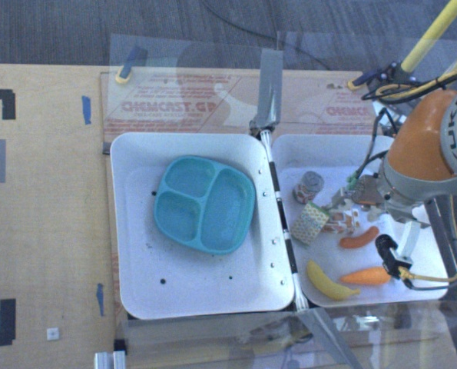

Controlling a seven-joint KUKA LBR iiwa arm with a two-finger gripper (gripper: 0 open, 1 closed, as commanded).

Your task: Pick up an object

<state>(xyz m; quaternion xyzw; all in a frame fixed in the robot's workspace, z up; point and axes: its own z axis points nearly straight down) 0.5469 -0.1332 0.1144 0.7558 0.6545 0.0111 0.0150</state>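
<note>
My arm (424, 148) shows a bright orange band over grey metal. Both bins are white: the left bin (136, 283) holds a teal divided plate (205, 204); the right bin (320, 151) holds a yellow banana (329, 283), an orange carrot (364, 277), a red-orange sausage-shaped piece (359, 239), a small grey can (309, 185) and a block (310, 223) checkered in pale green and tan. The bench (44, 229) is tan wood with blue tape marks (86, 110) and black corner markings (4, 102).

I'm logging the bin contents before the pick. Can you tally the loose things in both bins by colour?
Teal: 1, the divided plate
Yellow: 1, the banana
Orange: 2, the carrot and the orange sausage shape
Grey: 1, the small can
Patterned: 1, the checked block
Total: 6
</note>
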